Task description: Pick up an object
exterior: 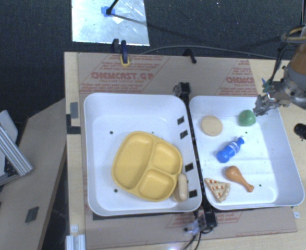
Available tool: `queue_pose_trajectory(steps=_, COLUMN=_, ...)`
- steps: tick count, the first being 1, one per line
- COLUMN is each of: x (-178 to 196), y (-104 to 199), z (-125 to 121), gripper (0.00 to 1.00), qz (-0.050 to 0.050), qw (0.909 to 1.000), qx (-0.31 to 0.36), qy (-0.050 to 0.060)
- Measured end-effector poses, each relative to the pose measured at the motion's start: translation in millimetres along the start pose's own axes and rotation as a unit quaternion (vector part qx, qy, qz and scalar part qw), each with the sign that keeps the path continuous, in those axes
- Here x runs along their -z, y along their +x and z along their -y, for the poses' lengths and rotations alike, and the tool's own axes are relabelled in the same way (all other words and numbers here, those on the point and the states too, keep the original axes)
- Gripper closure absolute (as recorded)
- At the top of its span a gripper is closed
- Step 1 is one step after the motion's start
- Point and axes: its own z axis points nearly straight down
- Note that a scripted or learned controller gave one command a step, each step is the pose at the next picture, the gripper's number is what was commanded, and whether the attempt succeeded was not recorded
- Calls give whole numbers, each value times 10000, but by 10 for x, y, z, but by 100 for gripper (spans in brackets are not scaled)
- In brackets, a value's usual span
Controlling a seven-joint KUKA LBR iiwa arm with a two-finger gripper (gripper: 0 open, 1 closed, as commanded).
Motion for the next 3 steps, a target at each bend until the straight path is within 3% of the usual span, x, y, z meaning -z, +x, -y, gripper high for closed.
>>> queue_pose_trajectory(steps=1, x=40, y=-1, z=-10, gripper=100, qz=-6, qw=10000, qx=1, qy=24)
queue_pose_trajectory(steps=3, x=62, y=1157, z=-62, gripper=100, qz=-16, qw=10000, qx=21, qy=34)
